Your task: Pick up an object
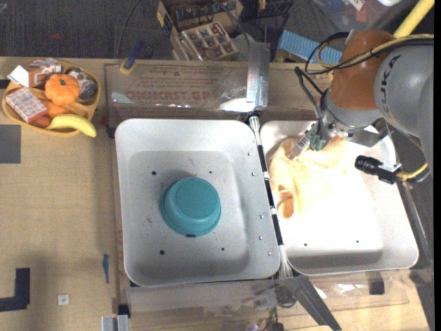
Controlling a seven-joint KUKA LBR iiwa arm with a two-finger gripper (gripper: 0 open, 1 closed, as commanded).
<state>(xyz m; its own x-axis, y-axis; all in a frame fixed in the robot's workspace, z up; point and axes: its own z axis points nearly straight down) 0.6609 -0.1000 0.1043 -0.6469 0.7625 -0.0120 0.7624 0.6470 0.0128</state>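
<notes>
A pale yellow cloth [310,178] lies crumpled in the upper left part of the right bin [358,254], and the pincer [308,143] sits at the cloth's top edge, though whether it is open or closed cannot be told. In the left bin [138,150] a teal bowl [191,206] rests upside down near the middle. On the table [55,219] to the far left stands a basket of toy food [49,98].

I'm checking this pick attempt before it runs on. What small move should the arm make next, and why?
Probably a short, straight descent. The gripper sits over the upper left of the right bin, right above the pale yellow cloth bunched there. Nothing shows between its fingers, so lowering onto the cloth seems the likeliest way to get a grasp.
</notes>
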